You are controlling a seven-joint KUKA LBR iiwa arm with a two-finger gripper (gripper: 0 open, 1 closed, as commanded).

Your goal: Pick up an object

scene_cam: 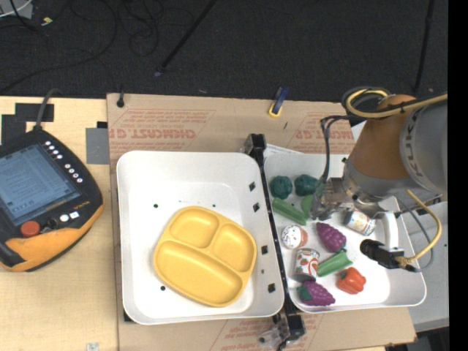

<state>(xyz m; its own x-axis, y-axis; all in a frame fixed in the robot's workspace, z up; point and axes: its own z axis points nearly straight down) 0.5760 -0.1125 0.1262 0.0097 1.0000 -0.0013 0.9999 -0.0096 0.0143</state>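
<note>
Currently the gripper [322, 202] sits low over the upper middle of the right bin [409, 292], among the toy food. Whether it is parted or closed cannot be told from this angle, and nothing can be made out in its grasp.

No single target is named; any piece in the bin would do. Candidates, placed from the gripper:
- green pod [289, 210]: just beside it on the side toward the left bin [139, 196], long axis slanting from upper left to lower right, its near end almost under the tool. Closest piece, I judge.
- two dark green lumps [281, 186], [306, 184]: just beyond it, toward the far rim.
- purple grapes [331, 236]: just short of it, toward the near rim.
- small can [360, 221]: beside it on the arm's side, lying on its side.
- white-and-red ball [294, 235] and printed can [306, 262]: nearer the camera, a little toward the divider.
- green pepper [333, 262], red pepper [351, 280], second grape bunch [316, 292]: well toward the near rim.

Arm pose: the grey body with its orange band [380, 148] comes in from the right, the wrist bent steeply down into the bin, cables looping above and beside it.

Left bin holds a yellow divided plate [205, 254], well away from the tool. A teach pendant [40, 196] lies on the bench beyond that.

Judgement: the pod's slant matters; a grasp would want to close across it, not along it.
</note>
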